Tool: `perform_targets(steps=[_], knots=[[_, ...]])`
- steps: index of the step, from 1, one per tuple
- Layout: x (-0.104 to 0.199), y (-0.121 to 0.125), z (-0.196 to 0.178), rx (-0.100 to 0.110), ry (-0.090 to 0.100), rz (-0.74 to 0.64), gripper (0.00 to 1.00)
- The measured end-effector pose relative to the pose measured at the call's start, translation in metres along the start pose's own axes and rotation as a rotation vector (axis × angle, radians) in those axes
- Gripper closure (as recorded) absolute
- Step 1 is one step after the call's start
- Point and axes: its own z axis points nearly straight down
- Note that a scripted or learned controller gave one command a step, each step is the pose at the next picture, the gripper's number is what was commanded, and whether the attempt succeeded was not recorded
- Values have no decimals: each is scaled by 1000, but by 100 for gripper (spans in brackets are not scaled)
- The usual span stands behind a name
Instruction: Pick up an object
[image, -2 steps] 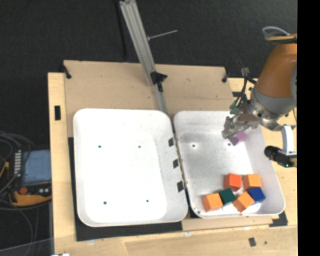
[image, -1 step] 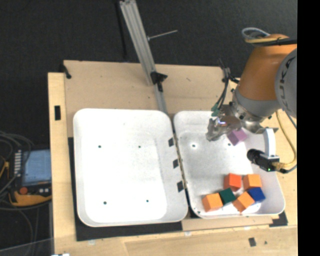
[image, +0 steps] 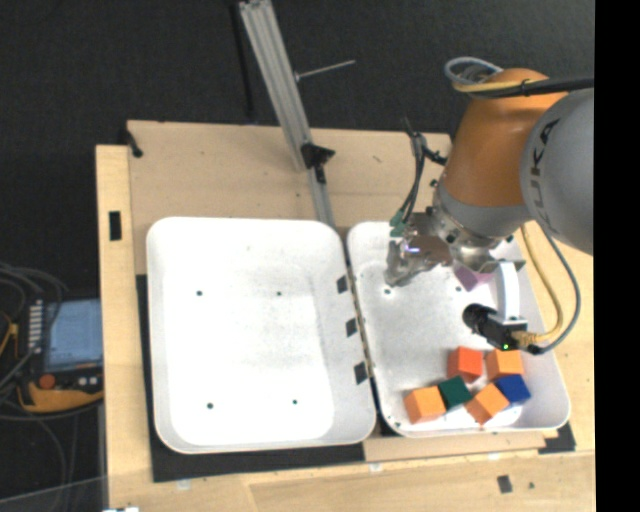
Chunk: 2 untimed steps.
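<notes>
The grey arm with its orange band (image: 495, 130) enters from the upper right of the frame and hangs over the upper part of the right shallow white plastic bin (image: 400, 330). Its metal end effector (image: 400, 262) sits low near that bin's upper left corner; whether it is spread or pressed together cannot be told.

The small blocks lie clustered in the lower right of this bin: an orange cube (image: 425, 403), a dark green block (image: 455, 391), an orange-red cube (image: 467, 362), two more orange cubes (image: 490, 402) (image: 508, 362) and a blue block (image: 516, 388).

The left white bin (image: 250, 330) lies beside it on the tan wooden counter (image: 220, 170).
</notes>
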Motion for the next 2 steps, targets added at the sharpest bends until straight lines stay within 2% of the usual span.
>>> perform_targets(steps=[2], knots=[[110, -35, 17, 1, -1, 0, 100]])
